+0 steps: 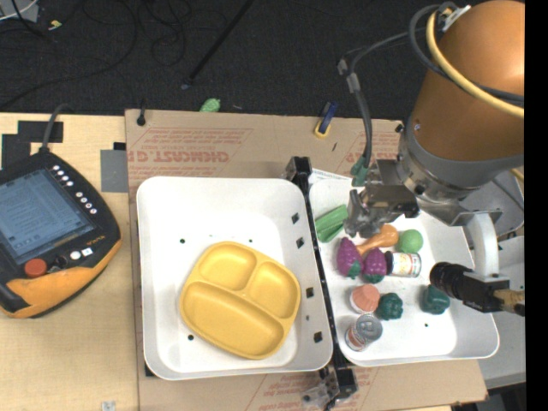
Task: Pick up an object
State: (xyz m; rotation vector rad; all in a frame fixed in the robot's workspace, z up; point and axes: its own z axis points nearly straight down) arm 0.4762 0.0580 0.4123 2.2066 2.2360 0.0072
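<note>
End effector (364, 217) sits low in the right bin (479, 341), over the toy pile; can't tell its opening or whether it holds anything, arm body blocks that. Looks like the descend-to-grasp step. Candidates right below and beside it: green vegetable (330, 223), orange carrot (378, 239), purple grapes (360, 260). Next move needs a confirmed closure on one piece, then a straight lift. Carrot is partly covered.

Single fixed camera above bench (68, 349) — looks down at slant, mid-range, both white bins (163, 212) framed.
</note>
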